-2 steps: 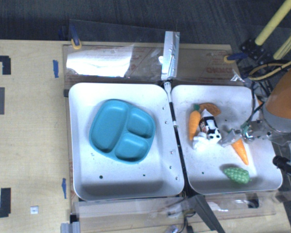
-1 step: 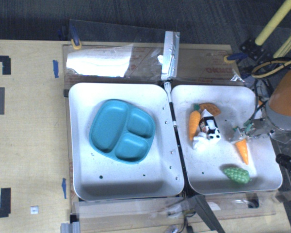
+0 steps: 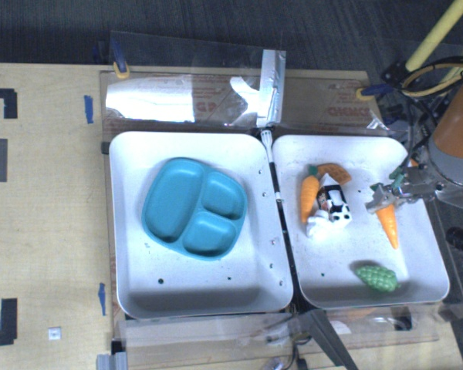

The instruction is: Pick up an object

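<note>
Camera view gives you 2 white bins: the left bin [image 3: 127,206] holds a blue divided plate [image 3: 194,206]. In the right bin [image 3: 424,284] the gripper [image 3: 384,197] sits over the top end of an orange toy carrot [image 3: 390,226]; you cannot tell how its jaws stand. Another carrot [image 3: 309,197] lies beside a black-and-white toy [image 3: 333,203], and a green knobbly toy [image 3: 376,277] rests near the front.

Blue sectioned plate [image 3: 194,218] alone in the left white bin [image 3: 131,284], clear plastic sheet [image 3: 189,91] behind it.
</note>
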Robot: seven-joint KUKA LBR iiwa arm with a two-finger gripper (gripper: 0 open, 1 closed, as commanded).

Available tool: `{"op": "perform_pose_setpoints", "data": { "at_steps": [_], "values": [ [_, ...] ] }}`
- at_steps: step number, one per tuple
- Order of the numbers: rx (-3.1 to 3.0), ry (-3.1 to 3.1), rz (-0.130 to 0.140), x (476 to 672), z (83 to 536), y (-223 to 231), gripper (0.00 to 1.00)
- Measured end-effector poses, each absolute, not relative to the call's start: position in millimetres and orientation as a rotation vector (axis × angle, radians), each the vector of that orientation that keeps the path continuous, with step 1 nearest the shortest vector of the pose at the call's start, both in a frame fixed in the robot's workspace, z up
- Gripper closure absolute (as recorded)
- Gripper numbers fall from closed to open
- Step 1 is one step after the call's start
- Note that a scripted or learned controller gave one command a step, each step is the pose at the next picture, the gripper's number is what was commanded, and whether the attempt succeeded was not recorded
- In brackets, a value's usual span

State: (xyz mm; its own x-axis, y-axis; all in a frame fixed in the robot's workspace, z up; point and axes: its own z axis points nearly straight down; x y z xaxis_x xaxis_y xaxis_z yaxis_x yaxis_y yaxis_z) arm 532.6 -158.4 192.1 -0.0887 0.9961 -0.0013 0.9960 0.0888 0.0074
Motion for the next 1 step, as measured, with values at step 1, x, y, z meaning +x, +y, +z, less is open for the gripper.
{"op": "perform_pose_setpoints", "data": {
  "at_steps": [1],
  "values": [
    [2.162,2.277,0.004,588.0,200.0,-94.6,1.0]
  ]
}}
